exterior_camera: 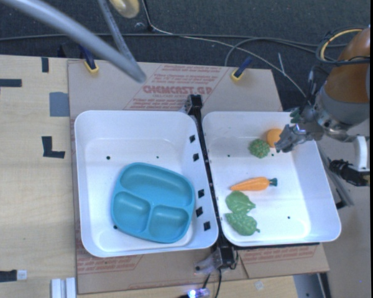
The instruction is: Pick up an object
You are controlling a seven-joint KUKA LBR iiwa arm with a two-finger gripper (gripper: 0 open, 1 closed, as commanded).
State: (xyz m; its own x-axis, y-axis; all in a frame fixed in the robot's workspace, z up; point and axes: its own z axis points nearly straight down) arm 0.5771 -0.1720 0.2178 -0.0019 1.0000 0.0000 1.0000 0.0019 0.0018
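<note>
1. Two shallow white bins sit side by side on the desk [25,166], over a sheet of brown cardboard [174,82].
2. The left bin [87,126] holds a blue divided tray [153,202] with three compartments, lying toward the near right part of the bin.
3. The right bin [317,228] holds four toy foods: an orange ball [273,136] at the far side, a green broccoli floret [258,148] touching its left side, a carrot [255,184] with a dark green tip near the middle, and a green leafy piece [240,213] at the near left.
4. The orange ball is small, round and partly hidden by the tool.
5. The tool [286,139] hangs low at the far right of the right bin, just beside the orange ball; whether it is clenched or released I cannot tell.
</note>
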